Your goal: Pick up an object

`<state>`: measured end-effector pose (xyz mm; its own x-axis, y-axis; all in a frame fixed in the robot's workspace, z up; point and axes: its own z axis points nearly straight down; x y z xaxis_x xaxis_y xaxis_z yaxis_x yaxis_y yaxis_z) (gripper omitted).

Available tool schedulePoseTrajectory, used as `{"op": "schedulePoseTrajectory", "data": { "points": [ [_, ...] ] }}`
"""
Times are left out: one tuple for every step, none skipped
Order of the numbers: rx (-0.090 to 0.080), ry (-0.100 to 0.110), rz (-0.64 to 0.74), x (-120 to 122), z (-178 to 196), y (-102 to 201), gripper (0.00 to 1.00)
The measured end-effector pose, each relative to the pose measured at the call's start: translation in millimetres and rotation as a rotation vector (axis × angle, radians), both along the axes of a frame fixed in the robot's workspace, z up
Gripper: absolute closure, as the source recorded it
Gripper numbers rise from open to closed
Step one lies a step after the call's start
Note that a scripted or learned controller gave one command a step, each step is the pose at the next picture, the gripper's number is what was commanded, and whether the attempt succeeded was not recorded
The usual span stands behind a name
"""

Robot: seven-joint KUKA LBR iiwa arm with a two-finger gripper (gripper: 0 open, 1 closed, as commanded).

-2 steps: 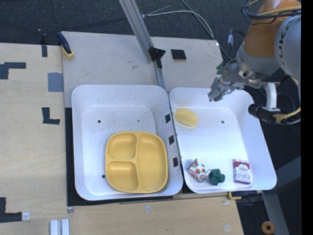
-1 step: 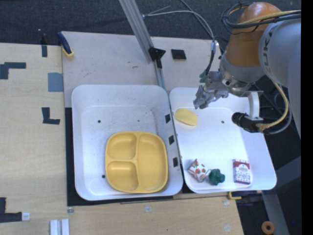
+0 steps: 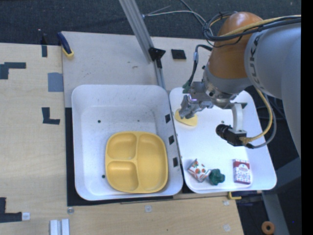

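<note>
My gripper (image 3: 186, 110) reaches down into the right bin (image 3: 215, 151) near its left wall, directly over a small pale yellow flat object (image 3: 190, 121) that lies on the bin floor. The fingertips sit at that object's upper edge, touching or just above it. Nearer the bin's front lie a crumpled red and white packet (image 3: 197, 170), a dark green lump (image 3: 216, 177) beside it, and a small red and white box (image 3: 241, 171).
The left bin (image 3: 88, 106) holds a yellow divided plate (image 3: 136, 161) at its front. A grey metal pole (image 3: 139, 23) slants up behind the bins. Black cables and a black fitting (image 3: 230, 133) hang off the wrist above the right bin.
</note>
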<state>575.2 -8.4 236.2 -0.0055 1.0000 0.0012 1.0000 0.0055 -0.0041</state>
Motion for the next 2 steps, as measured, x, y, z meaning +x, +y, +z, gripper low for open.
{"op": "schedulePoseTrajectory", "data": {
  "points": [
    [0.0,0.0,-0.001,-35,5,45,1.0],
    [-0.001,0.002,0.0,-73,-9,94,1.0]
  ]
}}
